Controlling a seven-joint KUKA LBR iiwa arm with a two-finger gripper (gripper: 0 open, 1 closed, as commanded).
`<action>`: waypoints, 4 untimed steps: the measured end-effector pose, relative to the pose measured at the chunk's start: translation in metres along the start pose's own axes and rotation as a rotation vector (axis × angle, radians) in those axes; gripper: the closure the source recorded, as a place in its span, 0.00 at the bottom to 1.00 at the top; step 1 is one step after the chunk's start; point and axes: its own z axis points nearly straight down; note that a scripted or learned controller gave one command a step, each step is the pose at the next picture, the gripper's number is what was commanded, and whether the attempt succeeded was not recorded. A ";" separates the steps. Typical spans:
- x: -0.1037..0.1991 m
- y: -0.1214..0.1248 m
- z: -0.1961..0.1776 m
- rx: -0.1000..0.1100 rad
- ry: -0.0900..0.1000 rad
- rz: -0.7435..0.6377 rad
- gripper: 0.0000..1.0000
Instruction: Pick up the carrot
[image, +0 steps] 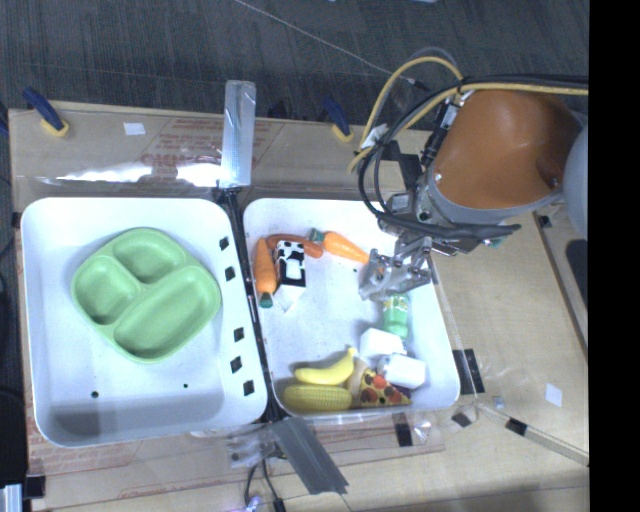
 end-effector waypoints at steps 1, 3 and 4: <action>-0.092 0.011 0.059 -0.008 0.001 0.357 1.00; -0.061 -0.042 0.130 -0.002 0.000 0.542 0.00; -0.070 -0.057 0.150 0.012 -0.004 0.793 0.00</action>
